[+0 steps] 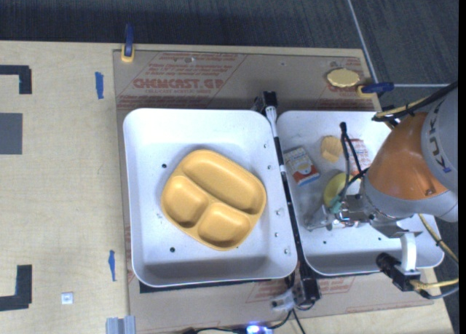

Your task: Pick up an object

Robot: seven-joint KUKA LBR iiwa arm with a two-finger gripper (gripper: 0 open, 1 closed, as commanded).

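Observation:
The right bin (408,256) holds several small items: a white packet with red and blue print (302,166), a pale yellow lump (331,149) and a yellow-green oblong piece (334,188). My gripper (327,219) is low in this bin, just below the yellow-green piece and close to it. The grey and orange arm (408,172) covers the bin's right half and hides what lies under it. A large yellow three-compartment tray (212,198) lies in the left bin (145,132).
A black divider (280,172) runs between the two bins. A round tan disc (343,78) sits on the cardboard behind the right bin. Black cables (352,152) hang from the arm over the small items.

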